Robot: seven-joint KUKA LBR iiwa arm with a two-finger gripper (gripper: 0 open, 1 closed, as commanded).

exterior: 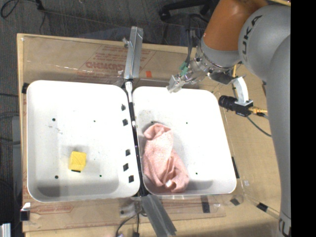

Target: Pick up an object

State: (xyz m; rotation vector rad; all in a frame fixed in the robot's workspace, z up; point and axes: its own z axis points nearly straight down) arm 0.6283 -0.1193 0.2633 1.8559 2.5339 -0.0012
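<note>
Your tool hangs over the far rim of the right bin, close to that bin's far left corner. The tip is small and blurred, so you cannot tell whether it is spread or pressed together.

The arm reaches in from the upper right, with the orange band just above the wrist.

Things to pick:
- The pink cloth is crumpled in the right bin, against its left wall. It runs from about mid-floor down to the near edge and lies well apart from the tool.
- The yellow block lies flat on the floor of the left bin, on the near side and left of centre.

The two bins sit side by side on the table, walls touching. A metal bar lies on the table in line with the seam between them, beyond the bins. A small orange bit lies on the table just to its right.
</note>
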